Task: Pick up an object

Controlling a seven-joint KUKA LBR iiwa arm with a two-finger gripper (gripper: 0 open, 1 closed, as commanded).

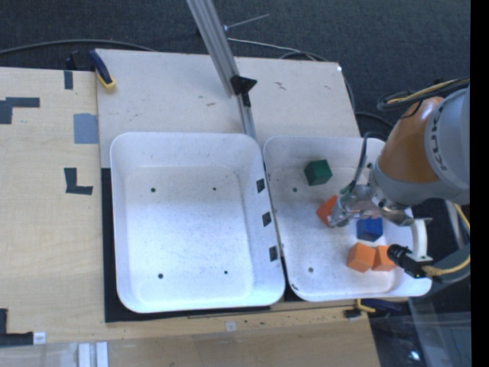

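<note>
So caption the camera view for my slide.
Gripper down at a red-orange block in the right bin, among green, blue and orange blocks.

My bench [46,228] is a light wooden top, and dark carpet [344,14] shows beyond its far edge. A pale board [168,90] covers the far middle of the bench. A yellow and blue clamp [102,69] sits at that board's far left corner. A slanted metal rail [218,40] crosses the board's far edge, ending at a black bracket [243,85]. Grey and black tape marks [76,128] dot the bench's left side.
</note>
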